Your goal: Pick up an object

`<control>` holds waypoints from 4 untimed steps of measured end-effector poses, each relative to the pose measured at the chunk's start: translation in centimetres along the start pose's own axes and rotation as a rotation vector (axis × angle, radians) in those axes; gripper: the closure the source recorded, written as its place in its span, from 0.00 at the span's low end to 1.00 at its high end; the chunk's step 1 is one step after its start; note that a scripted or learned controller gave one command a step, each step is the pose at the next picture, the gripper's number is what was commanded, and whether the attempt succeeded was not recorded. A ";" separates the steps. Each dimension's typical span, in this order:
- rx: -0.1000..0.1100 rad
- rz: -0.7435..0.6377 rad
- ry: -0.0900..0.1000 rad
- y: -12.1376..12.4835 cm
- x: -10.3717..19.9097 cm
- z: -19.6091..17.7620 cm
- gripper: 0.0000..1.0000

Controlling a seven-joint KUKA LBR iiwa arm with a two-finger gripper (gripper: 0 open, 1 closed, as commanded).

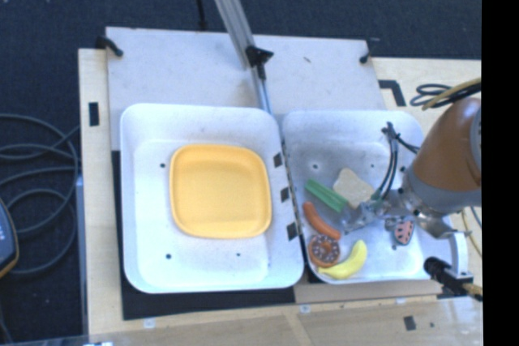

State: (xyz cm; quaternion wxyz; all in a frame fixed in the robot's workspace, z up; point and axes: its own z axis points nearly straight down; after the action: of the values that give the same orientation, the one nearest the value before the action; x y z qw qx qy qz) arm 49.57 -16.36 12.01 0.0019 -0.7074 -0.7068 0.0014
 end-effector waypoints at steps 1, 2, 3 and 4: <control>-0.007 0.001 0.000 0.2 0.0 -1.3 1.00; -0.009 -0.001 -0.002 0.5 -0.4 -5.5 1.00; -0.010 -0.001 -0.002 0.6 -0.4 -10.8 1.00; -0.006 -0.004 0.000 1.9 3.7 -10.8 1.00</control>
State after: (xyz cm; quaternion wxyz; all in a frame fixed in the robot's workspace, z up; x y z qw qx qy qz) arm 51.53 -12.66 22.80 -0.0001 -0.7059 -0.7083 -0.0006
